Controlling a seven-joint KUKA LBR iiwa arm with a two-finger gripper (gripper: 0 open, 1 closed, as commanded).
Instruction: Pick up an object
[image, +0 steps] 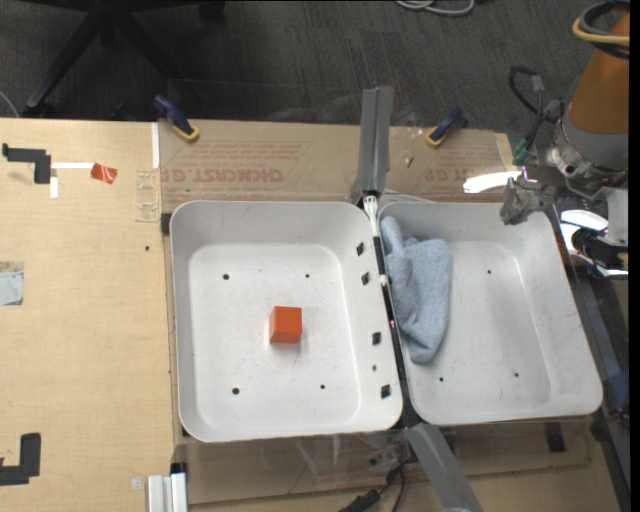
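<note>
Orange block (286, 325) sat mid left bin (200, 400), blue cloth (418, 290) lay in right bin (560, 390); gripper (520, 205) hovered over its far rim, grip state indiscernible.

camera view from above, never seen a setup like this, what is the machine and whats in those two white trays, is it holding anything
One camera looks down at a slant on a bench. The machine is a robot arm, grey with an orange band, reaching in from the picture's right. Its hand sits at the far right corner of the right bin; nothing can be seen in it, and it is too small and blurred to read further. The two shallow white bins stand side by side. The left bin holds a small orange block near its middle. The right bin holds a crumpled light blue cloth lying against its left wall.
</note>
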